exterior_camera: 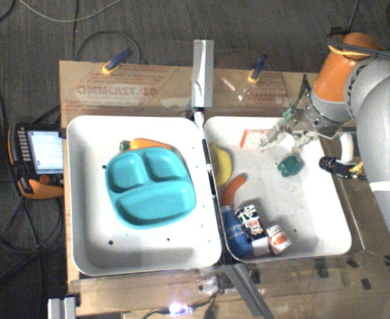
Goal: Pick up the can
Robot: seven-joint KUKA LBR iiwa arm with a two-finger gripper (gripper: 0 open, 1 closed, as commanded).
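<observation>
At the near edge of the right bin (327, 198) I see the can (251, 220), a small dark cylinder with a printed label, lying beside a blue object (234, 234) and a red-and-white one (278, 239). My gripper (289, 135) hangs at the far side, fingers spread with nothing between them, above a small teal block (290, 165). The can's smooth, rounded wall could roll or slip, and the close neighbours may block a clean pinch.
</observation>
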